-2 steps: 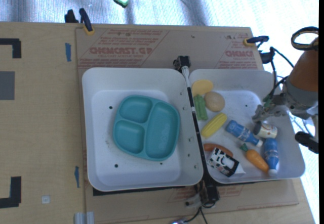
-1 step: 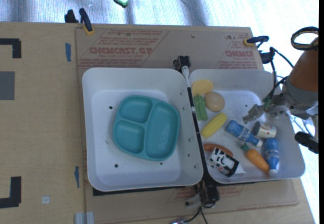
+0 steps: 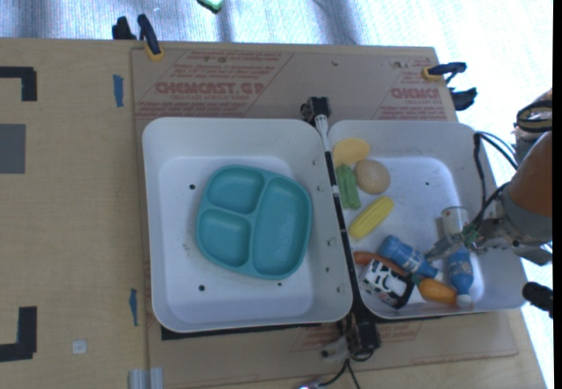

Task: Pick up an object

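the gripper [image 3: 443,247] hangs low in the right bin [image 3: 421,137] – whether its fingers are open or closed i cannot tell – just beside 2 blue bottles [image 3: 459,271], with a corn cob [image 3: 371,217] near.

You are looking down from one fixed camera above the bench [image 3: 70,203], tilted slightly, far enough off to take in both white bins [image 3: 167,229]. The arm [image 3: 536,185] enters at right, cropped, so its pose is probably unreadable.
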`<act>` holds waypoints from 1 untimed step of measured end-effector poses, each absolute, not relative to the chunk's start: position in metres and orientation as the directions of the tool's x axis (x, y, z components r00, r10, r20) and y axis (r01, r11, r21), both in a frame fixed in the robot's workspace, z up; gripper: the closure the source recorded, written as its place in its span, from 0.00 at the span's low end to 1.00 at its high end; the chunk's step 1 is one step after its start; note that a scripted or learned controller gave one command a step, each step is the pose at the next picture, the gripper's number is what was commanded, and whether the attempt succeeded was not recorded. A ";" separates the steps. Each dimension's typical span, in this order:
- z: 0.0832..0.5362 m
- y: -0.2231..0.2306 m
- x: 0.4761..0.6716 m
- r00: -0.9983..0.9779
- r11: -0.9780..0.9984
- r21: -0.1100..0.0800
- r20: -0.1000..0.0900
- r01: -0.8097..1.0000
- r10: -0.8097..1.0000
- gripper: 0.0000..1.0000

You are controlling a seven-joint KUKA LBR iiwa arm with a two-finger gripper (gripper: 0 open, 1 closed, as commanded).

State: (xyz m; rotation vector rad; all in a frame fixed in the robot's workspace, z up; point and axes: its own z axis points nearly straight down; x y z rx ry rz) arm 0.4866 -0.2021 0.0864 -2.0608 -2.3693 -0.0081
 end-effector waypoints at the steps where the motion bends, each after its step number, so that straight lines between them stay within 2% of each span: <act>1: 0.097 -0.205 0.488 -0.136 0.136 0.009 -0.005 0.991 0.991 1.00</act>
